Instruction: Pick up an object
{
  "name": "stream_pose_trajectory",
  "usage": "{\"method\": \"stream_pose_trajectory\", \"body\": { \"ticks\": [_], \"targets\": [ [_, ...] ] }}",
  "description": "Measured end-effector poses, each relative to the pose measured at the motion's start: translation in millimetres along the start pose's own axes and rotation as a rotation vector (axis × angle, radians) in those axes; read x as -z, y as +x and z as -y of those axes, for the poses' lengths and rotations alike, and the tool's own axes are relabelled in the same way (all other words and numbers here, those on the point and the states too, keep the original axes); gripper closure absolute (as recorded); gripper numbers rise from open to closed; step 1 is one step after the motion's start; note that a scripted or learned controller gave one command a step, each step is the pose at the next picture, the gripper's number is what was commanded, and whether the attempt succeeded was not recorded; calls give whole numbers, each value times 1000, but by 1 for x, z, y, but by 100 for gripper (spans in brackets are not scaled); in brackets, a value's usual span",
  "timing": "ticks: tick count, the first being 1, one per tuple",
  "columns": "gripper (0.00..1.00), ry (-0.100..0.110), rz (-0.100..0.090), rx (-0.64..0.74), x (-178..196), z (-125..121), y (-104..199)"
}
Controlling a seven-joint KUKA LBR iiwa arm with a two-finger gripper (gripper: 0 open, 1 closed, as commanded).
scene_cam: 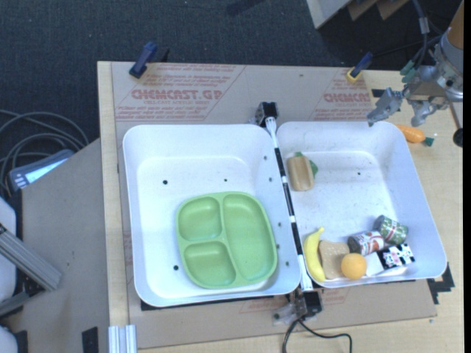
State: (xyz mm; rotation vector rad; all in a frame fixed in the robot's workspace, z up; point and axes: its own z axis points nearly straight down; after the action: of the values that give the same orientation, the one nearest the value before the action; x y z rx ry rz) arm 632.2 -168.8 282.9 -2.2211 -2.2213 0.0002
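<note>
My gripper (401, 113) hovers over the far right corner of the right bin (419, 190), open, with nothing between its fingers. Lower in that bin lie a tan bread piece (299, 173) on something green by the left wall, a banana (314, 254), a toast slice (331, 256), an orange (354, 265), two small cans (366, 241) (392, 230) and a black-and-white carton (398, 257). They cluster at the near right corner, far from the gripper. A small orange object (413, 133) lies just outside the bin's far right rim, below the gripper.
The left bin (147, 160) holds a green divided plate (224, 237). Clamps (143, 59) (358, 66) hold the board's far edge. Cables lie at the left (29, 134).
</note>
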Motion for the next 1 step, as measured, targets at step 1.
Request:
{"method": "stream_pose_trajectory", "body": {
  "ticks": [1],
  "targets": [
    [0, 2, -1, 1, -105, -26, 40]
  ]
}}
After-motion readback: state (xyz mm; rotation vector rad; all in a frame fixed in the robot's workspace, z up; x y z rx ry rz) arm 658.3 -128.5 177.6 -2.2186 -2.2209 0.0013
